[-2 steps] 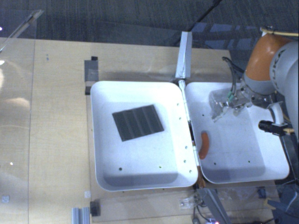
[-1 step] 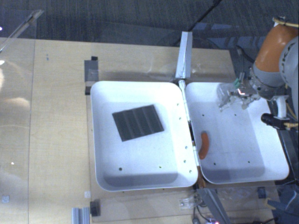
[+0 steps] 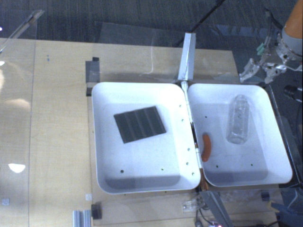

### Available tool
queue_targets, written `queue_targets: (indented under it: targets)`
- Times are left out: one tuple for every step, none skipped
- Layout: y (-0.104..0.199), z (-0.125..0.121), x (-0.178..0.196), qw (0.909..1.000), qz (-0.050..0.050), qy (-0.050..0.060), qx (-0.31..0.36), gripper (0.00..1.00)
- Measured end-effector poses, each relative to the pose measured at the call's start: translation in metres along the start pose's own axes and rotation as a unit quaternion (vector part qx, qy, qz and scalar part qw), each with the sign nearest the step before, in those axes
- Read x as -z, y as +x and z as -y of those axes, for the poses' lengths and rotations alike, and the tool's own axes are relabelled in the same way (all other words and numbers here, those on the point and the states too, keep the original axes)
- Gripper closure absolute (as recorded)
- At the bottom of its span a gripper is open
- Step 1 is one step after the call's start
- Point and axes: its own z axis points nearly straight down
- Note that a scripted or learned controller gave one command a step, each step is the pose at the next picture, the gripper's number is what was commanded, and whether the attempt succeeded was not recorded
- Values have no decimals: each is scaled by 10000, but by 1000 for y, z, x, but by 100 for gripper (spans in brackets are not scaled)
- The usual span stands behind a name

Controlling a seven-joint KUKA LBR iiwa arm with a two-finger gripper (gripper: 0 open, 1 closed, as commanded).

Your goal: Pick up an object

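Located the gripper [image 3: 262, 71] at the view's upper right, above the bench [image 3: 52, 126] and just beyond the far right corner of the right bin [image 3: 258, 162], with the orange band of the arm [image 3: 294, 26] above it at the frame edge. Recorded the claw as released: prongs spread apart, nothing between them, well clear of every item. Found a clear plastic bottle [image 3: 238, 119] lying on its side in the right bin, toward the far right part of the floor, long axis running near-to-far with a slight lean, narrower end pointing to the far rim. Found a small orange-red oblong item [image 3: 206, 147] in the same bin, just beside the wall shared with the left bin [image 3: 142, 167], long axis likewise near-to-far; could not tell whether it touched that wall. Noted bottle and oblong item as near each other but apart. Found a flat dark grey ribbed pad [image 3: 140, 124] in the left bin, near the centre, long axis across the bin and rising slightly toward the view's right, ribs running crosswise to that axis.
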Motion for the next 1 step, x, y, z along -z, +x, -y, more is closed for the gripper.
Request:
queue_targets:
  targets:
    - [-5,6,-166,9973,-4,0,735,0]
